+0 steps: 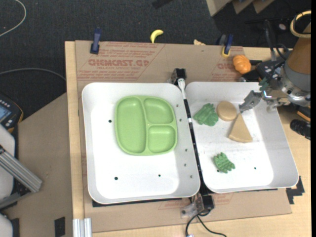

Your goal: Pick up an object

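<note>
Resting on a brown board on the desk (49, 132), two white bins: left bin (98, 132) holds a green plate (146, 125); right bin (276, 152) holds a tan wedge (240, 131). Jaws (249, 101) hover nearby; their spread is unclear.

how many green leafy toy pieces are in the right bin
2. One green leafy toy piece lies near the right white bin's left wall, beside the round tan disc. The other lies lower down, toward the bin's front. None seems hidden.
</note>
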